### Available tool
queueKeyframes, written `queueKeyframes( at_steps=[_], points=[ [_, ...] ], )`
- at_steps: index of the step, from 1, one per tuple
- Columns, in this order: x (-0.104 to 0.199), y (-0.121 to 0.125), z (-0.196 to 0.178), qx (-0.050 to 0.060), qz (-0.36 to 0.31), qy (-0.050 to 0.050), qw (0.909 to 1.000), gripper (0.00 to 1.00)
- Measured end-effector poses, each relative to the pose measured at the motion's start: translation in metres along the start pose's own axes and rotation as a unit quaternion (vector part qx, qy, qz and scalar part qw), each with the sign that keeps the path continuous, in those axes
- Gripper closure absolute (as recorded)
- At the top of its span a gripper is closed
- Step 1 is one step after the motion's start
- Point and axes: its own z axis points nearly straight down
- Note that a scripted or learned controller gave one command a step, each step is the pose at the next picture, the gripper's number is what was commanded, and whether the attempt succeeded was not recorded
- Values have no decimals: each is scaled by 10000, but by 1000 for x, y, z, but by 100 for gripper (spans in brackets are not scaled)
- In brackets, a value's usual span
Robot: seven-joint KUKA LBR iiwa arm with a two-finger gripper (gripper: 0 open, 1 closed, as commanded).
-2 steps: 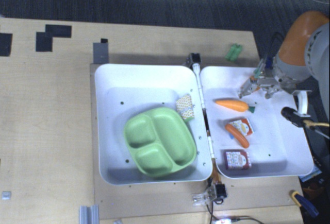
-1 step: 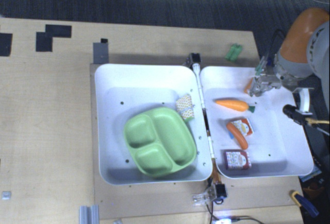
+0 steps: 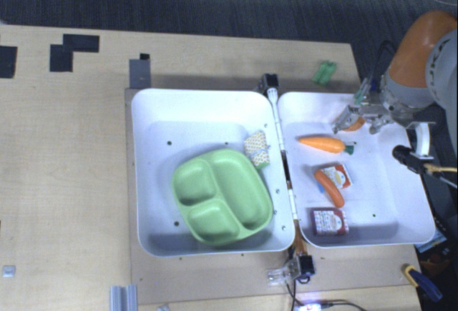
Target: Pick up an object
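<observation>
1. Orange plastic carrot with a green stub end (image 3: 324, 144) lies on its side in the upper half of the right white shallow bin (image 3: 401, 227), tip toward the divider between the bins, stub toward the arm's side.
2. End effector (image 3: 363, 119) hangs over the upper part of the right bin, just above and to the right of the carrot, apart from it. A small orange piece (image 3: 353, 125) shows at its lower edge; whether it sits between the fingers cannot be told, and whether the fingers are spread or pressed together cannot be told.
3. Grey arm with its orange band (image 3: 418, 52) comes in from the right edge, over the right bin's upper right corner.
4. Orange-red sausage-shaped toy on a small white card (image 3: 331, 186) lies below the carrot, near the middle of the right bin.
5. Dark red flat packet with a printed label (image 3: 329, 221) lies near the lower left corner of the right bin, just below the sausage toy.
6. Left white shallow bin (image 3: 154, 159) holds a light green divided plastic plate with three compartments (image 3: 222, 194), set at a slant across its middle and lower part.
7. Small yellow-and-white patterned object (image 3: 257, 148) rests against the plate's upper right rim, near the divider.
8. Small green object (image 3: 324, 73) lies on the wooden surface (image 3: 64, 181) outside the bins, above the right bin.
</observation>
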Motion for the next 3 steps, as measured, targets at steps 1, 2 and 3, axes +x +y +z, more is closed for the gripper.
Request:
queueKeyframes(
  at_steps=[1,2,3],
  points=[
    [1,2,-12,-26,-15,-5,10000,100],
    [39,24,-111,2,17,4,10000,100],
    [39,23,-110,18,18,3,10000,0]
  ],
)
